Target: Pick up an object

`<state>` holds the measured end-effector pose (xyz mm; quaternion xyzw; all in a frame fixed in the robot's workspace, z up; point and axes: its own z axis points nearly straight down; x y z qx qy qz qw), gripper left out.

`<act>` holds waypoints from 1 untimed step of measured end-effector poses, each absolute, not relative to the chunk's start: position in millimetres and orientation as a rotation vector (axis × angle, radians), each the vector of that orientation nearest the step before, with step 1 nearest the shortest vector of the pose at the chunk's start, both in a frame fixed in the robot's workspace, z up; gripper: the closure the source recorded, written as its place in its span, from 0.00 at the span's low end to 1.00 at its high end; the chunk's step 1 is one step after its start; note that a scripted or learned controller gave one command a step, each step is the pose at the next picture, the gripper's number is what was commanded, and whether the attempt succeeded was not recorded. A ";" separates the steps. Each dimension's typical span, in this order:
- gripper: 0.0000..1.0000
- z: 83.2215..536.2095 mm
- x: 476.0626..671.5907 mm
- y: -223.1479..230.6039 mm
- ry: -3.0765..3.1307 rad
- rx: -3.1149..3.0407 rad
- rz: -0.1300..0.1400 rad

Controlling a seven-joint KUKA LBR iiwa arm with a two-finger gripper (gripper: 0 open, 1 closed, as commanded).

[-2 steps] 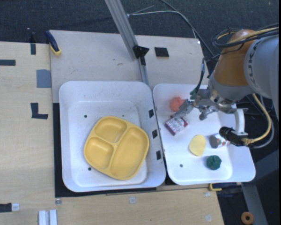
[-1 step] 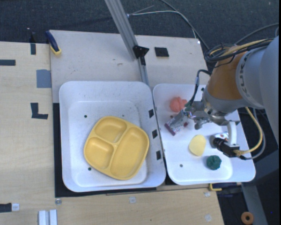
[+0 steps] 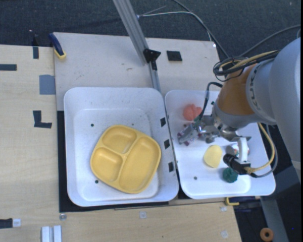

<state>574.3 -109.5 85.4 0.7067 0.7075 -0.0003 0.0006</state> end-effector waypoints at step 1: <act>1.00 98.1 575.8 -109.2 2.220 2.215 0.003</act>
